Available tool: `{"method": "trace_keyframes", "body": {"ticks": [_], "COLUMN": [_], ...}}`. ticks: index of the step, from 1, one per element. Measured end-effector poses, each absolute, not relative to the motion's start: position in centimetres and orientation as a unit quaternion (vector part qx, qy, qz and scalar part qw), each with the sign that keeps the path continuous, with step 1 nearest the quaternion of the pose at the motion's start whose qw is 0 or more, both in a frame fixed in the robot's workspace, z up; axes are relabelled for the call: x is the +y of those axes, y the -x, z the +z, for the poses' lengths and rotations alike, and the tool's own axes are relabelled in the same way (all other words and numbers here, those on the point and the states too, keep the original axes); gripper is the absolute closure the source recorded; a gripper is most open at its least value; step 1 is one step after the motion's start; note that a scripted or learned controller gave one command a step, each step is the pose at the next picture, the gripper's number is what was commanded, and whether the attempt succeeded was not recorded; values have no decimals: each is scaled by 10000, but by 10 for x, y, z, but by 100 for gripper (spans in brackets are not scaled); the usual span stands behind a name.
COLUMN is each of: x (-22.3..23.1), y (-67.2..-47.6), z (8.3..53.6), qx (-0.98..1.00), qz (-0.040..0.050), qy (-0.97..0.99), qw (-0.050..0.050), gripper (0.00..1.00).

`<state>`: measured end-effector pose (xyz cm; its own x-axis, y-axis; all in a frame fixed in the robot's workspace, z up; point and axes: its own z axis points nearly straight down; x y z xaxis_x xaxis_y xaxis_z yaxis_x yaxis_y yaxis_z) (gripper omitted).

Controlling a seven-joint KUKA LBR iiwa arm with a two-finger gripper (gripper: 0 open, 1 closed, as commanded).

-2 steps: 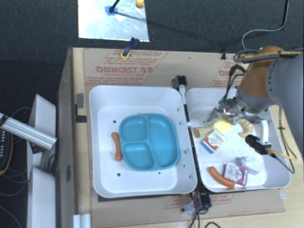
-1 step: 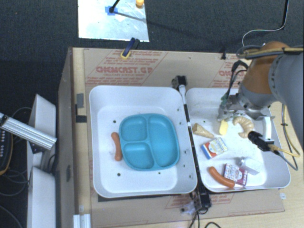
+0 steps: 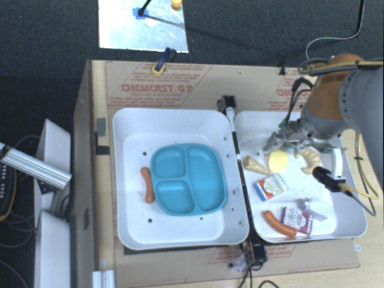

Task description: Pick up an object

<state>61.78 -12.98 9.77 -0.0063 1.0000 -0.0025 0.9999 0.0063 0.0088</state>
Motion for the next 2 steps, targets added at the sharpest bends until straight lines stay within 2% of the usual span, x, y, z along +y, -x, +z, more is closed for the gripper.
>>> {"method": "trace_keyframes", "body": {"ticks": [1, 2], "x": [-116, -116], "y": [-600, -601], "z": [84, 95], "qx": [7086, 7092], "qz": [3, 8], "qy": [-7056, -7050], "qw": [5, 13], "gripper": [0, 100]}}
